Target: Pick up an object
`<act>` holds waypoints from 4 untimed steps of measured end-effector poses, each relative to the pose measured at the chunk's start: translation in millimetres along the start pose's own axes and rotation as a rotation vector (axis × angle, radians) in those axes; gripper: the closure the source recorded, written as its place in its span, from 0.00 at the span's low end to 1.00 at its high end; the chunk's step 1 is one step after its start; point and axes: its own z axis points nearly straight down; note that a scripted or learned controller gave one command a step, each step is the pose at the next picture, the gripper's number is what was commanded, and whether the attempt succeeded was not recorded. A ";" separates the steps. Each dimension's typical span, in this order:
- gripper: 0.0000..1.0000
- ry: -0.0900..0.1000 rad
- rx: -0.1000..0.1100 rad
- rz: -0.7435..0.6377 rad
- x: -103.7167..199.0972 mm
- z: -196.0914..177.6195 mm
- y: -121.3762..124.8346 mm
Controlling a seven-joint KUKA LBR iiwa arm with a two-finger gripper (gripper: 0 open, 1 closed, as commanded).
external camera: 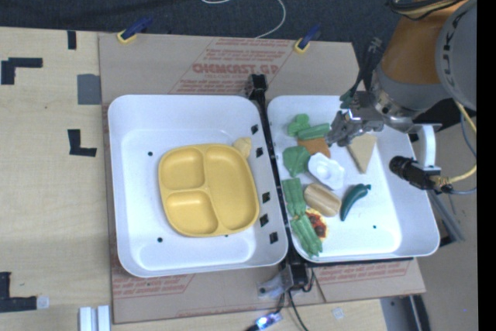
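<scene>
gripper (346,128) right of centre, over the right bin (403,232) | finger state: cannot tell | orange block (314,146) just beside it | yellow tray (208,188) in the left bin (136,167)

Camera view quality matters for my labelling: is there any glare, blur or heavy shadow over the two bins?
In the camera view, lighting is even and soft; the glossy yellow sectioned plastic plate shows mild sheen, not blown out; the shallow white right bin holds faint shadows beside the toys; the hand and small items look slightly soft and grainy.
</scene>
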 end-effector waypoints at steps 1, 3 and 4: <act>1.00 0.000 0.001 -0.003 39.0 9.2 36.6; 1.00 0.000 0.002 0.000 62.9 -6.8 42.1; 1.00 -0.001 0.002 0.001 58.3 -8.0 41.0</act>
